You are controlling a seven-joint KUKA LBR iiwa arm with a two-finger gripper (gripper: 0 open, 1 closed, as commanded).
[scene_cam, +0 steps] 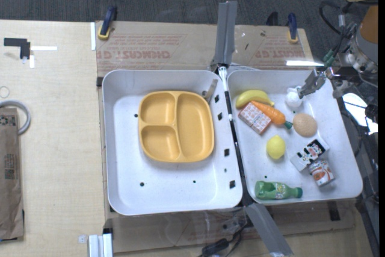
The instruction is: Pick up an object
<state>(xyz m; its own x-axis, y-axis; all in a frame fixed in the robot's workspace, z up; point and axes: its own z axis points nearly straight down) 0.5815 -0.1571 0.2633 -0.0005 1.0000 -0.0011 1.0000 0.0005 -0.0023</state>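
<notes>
Best picked: the lemon [275, 147], lying free in the right bin [348, 147], apart from the carrot [268, 112] and the milk carton [309, 154]; should be approached straight down, jaws straddling its short axis, closing gently to keep it from rolling. Gripper [312, 82] poised over the bin's far right corner, slanting down-left beside a small white object [293, 97]; nothing between the fingers; open or closed, cannot tell.
</notes>
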